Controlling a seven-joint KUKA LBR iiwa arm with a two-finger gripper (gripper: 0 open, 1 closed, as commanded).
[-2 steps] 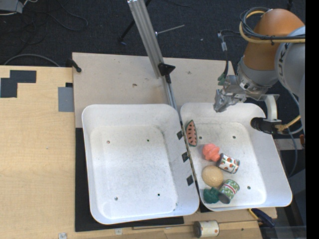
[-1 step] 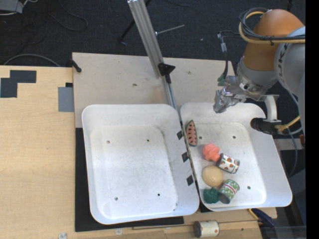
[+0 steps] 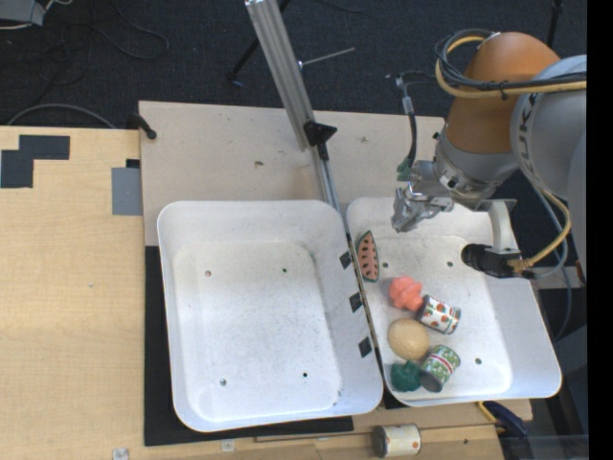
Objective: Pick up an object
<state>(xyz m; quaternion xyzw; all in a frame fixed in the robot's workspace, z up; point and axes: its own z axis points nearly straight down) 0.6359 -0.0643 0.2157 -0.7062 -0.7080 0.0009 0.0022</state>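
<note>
Claw (image 3: 414, 214) hangs over the far left part of the right bin (image 3: 522, 353), under the grey arm (image 3: 546, 123) with its orange band; whether it is released or clenched cannot be told, and nothing shows between its tips.

Largest on the bench is the left bin (image 3: 182, 286), a shallow white tray with rounded corners and a few small dark holes in its floor. Beside it, touching along the middle edge, sits the right bin, smaller in view, holding all the loose objects. Against its left wall leans a watermelon slice toy (image 3: 367, 256), red with dark seeds and a green rind. Near the middle lies a pinkish-red toy (image 3: 405, 292), and just right of it a small can (image 3: 441, 315) on its side, its label red, white and green; no writing can be read. Nearer still rests a tan, potato-like lump (image 3: 408, 338), with a second small can (image 3: 441, 366) of green and white at its near right and a dark green toy (image 3: 405, 378) at the near edge.

Both bins rest on a pale board (image 3: 220, 151) over a black mat (image 3: 153, 353). A light wood table (image 3: 67, 295) lies to the left, dark carpet (image 3: 144, 27) beyond, and an aluminium rail (image 3: 283, 60) slants across the far side.
</note>
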